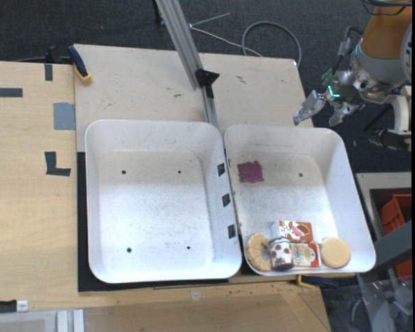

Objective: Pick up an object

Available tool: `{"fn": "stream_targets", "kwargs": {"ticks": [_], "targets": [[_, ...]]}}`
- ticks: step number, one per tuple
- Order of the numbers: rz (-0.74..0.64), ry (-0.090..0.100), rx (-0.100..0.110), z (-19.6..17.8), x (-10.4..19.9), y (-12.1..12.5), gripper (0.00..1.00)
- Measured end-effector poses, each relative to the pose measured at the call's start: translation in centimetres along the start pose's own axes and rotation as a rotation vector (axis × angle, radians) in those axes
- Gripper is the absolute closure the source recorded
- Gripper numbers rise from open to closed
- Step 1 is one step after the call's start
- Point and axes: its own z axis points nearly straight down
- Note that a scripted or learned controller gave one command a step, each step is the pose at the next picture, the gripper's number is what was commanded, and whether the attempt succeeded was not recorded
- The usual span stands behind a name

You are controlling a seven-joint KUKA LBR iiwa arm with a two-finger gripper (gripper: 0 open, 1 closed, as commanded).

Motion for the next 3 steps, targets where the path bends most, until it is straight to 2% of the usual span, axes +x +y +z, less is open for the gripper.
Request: {"fn": "stream_targets", "kwargs": {"ticks": [1,3], "targets": [[-0.001,-0.002,-0.004,-0.3,0.0,0.1,0.0],[-0.002,-0.002,0.0,8.7,0.9,-0.2,0.0]]}}
